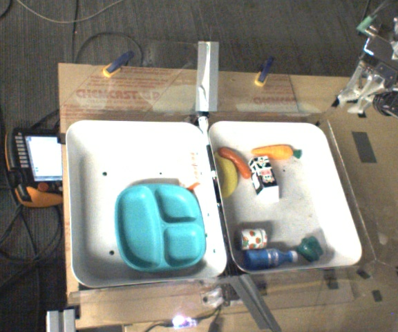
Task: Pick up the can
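The can lies on its side near the right bin's front edge, long axis left-right, just above a blue bottle, well down-left of the pincer, which hovers beyond the bin's far right corner.

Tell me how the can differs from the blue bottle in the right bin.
The can is short and stubby, white with red spots; the blue bottle is longer, slimmer and plain blue. The can sits farther from the bin's near wall, while the bottle lies right along that wall, its narrow end toward a dark green object. Both lie on their sides, close together in the right bin, near its front left corner.
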### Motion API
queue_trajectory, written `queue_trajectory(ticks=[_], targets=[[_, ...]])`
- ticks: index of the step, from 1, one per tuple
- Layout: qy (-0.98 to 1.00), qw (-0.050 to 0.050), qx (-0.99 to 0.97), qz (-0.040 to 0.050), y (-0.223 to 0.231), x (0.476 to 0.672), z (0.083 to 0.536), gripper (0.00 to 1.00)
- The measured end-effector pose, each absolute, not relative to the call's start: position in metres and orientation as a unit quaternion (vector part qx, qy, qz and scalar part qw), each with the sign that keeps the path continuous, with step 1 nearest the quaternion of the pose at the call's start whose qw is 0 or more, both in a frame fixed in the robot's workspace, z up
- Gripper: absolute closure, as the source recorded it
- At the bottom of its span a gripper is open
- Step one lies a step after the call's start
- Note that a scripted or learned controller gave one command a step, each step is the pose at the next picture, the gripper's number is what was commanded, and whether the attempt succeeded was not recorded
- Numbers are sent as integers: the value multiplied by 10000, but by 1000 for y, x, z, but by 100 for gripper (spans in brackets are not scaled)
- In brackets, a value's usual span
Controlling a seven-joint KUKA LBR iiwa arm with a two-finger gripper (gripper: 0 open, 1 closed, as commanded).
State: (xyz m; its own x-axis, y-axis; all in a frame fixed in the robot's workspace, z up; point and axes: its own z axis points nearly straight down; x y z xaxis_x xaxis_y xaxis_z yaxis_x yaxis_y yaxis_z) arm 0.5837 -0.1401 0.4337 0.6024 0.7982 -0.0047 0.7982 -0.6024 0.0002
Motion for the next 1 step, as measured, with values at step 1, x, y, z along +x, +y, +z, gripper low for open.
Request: queue_trajectory(ticks=[1], targets=[[4178,9,9085,-23,-209,585,433,100]])
